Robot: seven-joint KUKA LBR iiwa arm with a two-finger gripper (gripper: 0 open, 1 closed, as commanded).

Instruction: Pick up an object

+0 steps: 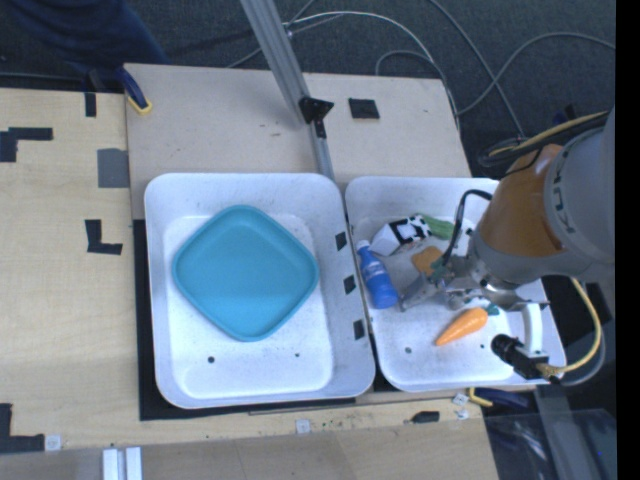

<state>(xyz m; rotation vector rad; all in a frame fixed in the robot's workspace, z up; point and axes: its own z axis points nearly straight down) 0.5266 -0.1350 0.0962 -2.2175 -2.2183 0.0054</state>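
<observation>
The right bin holds a blue bottle lying near its left wall, a white and black object with a green piece behind it, a small orange-brown item, and an orange carrot-shaped toy. My gripper is low in this bin, between the blue bottle and the carrot toy, just below the orange-brown item. Its dark fingers point left toward the bottle. I see nothing clearly between them.
The left bin holds a teal square plate. A metal pole slants in from above to the bins' shared back edge. Cables run across the floor behind the right bin. The arm's body covers the right bin's right side.
</observation>
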